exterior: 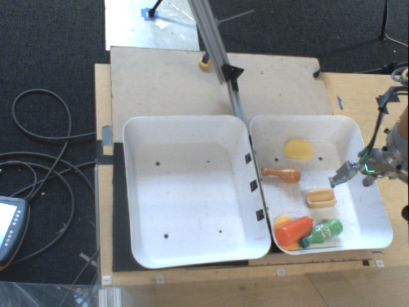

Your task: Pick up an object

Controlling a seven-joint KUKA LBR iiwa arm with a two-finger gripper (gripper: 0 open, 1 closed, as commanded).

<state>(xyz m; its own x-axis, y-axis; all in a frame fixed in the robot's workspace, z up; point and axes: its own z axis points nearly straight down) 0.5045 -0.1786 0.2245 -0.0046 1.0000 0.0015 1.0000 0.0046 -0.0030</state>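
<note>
The right bin (374, 226) holds several toys. A yellow rounded piece (298, 149) lies near its back. An orange-brown drumstick shape (282, 174) lies by the left wall, and a tan bun (321, 198) sits in the middle. At the front lie a red-orange vegetable (294, 228) with a yellow bit (281, 222) beside it, and a green bottle (322, 232) on its side. My gripper (355, 177) hovers over the bin's right part, just up and right of the bun. Its two fingers stand apart, open, with nothing between them.
The left bin (137, 139) sits beside the right one, sharing a divider with black clips (254, 185). A slanted metal pole (214, 37) crosses the back of the bench. Cables and a pendant lie on the floor at left.
</note>
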